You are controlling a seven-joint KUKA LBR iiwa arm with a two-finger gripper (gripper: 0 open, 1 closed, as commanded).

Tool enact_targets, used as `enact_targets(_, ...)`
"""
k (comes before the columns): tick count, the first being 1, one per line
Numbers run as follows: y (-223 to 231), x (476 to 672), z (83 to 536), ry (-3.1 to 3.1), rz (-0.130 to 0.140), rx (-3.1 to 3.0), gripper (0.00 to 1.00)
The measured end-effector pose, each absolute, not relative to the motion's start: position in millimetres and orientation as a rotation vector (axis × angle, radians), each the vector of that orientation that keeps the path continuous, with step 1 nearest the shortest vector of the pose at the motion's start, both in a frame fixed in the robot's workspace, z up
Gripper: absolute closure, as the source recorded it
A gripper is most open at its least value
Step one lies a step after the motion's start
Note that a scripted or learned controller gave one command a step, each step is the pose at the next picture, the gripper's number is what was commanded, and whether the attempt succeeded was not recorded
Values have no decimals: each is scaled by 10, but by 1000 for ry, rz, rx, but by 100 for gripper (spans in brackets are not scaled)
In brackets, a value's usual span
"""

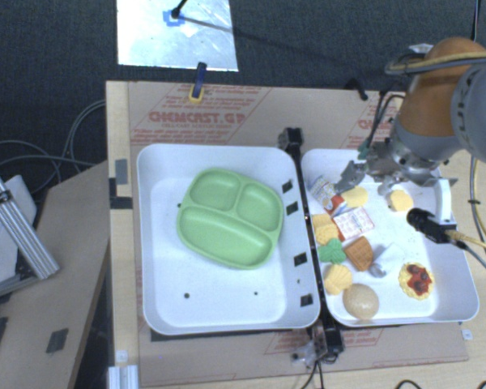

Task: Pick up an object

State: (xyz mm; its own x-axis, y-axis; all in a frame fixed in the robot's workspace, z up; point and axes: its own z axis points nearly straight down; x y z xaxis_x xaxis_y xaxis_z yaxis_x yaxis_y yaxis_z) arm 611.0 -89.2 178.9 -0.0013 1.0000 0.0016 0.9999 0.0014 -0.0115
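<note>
Dark carpet surrounds a cardboard-covered bench (227, 116) carrying two shallow white bins. Taking the black divider (304, 225) between them as the landmark: just left of it sits the left bin (158, 298), holding a green sectioned plate (231, 217); just right of it the right bin (458, 298) holds a scatter of toy food.

The claw (371, 171) hangs over the far part of the right bin, a little right of the divider's far end. Whether it is spread or closed I cannot tell; nothing shows between its tips.

The likeliest target, by my judgement, is the pale yellow piece (355, 196) lying right of the divider, just beneath the claw and close to a red-and-white packet (352, 221). It looks oblong, its long axis running roughly left to right across the bin, tilted slightly; which end leads is too small to tell.

To do this well, I would turn the wrist so the closing direction crosses the short width, descend straight over the piece's middle, and keep clear of the packet so it isn't pinched too. Another pale piece (399, 200) lies farther right of the divider, more isolated, a fair fallback.
</note>
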Motion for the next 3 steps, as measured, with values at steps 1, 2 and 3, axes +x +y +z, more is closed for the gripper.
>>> enact_targets(1,-891,6140,1858,-2226,-2,-2218,0)
enact_targets(2,-882,6160,1441,-2223,2,-2218,0)
enact_targets(3,-899,6265,913,-2223,-2,-2219,0)
